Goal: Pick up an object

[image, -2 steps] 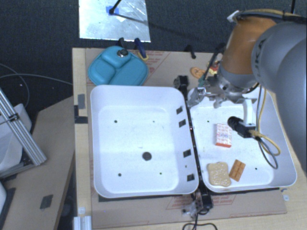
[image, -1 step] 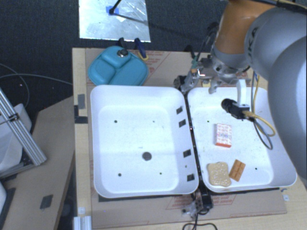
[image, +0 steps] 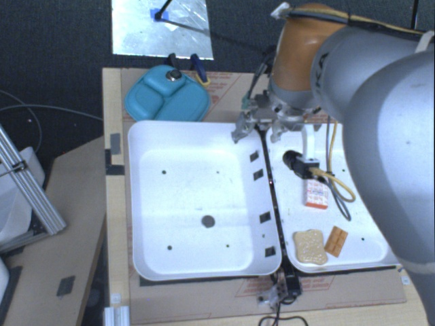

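**Item 1. gripper** (image: 257, 136): hangs over the far end of the seam where the 2 bins meet. Its 2 fingers (image: 238, 134) are spread, 1 over each bin's inner far corner, with nothing pinched between them. Above it are the orange band (image: 299, 46) and the grey arm (image: 380, 114), which covers the right bin's far right corner.

**Item 2. left bin** (image: 146, 202): white and shallow. It carries 1 small dark round spot (image: 208, 221), about midway between its side edges and nearer the near edge. Whether this is a disc or a hole cannot be told.

**Item 3. right bin** (image: 296, 210): white and shallow. It holds 3 loose objects for picking, all well apart from the gripper.
- 3a. red-and-white packet (image: 316, 194): lies flat about the middle of the bin.
- 3b. beige pad (image: 310, 246): a rounded rectangle at the near edge, close to the near left corner.
- 3c. orange-brown block (image: 336, 241): small and tilted, just beside the beige pad on the side toward the bin's right edge, also by the near edge.

**Item 4. teal container** (image: 166, 95): stands on the bench against the left bin's far edge, toward its far left corner.

**Item 5. silver sheet** (image: 160, 15): lies flat beyond the bench's far edge, on a dark surface.
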{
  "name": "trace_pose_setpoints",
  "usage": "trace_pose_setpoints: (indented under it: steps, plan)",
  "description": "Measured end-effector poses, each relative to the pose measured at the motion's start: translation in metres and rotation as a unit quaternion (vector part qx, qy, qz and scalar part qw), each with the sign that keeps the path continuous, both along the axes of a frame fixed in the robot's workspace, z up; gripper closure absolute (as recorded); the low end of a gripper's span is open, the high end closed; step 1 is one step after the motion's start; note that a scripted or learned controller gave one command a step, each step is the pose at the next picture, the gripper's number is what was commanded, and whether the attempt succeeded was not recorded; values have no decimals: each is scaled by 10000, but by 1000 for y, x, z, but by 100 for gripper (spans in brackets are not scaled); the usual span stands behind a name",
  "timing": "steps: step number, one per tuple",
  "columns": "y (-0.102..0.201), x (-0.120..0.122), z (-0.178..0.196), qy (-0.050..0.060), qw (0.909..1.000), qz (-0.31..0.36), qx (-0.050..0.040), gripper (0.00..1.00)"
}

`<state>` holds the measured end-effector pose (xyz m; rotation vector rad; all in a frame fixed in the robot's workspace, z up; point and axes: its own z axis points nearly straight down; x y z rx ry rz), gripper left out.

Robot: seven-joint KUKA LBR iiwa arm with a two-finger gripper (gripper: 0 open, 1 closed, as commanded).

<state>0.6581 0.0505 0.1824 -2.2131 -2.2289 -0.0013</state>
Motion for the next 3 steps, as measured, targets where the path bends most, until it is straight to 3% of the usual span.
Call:
trace_pose_setpoints:
  steps: [1,2,3]
  plan:
    - [120,-38,61,-31,10000,44,28,0]
    - [189,-76,85,-12,10000,20,16,0]
    - [184,-55,342,-99,9999,-3,32,0]
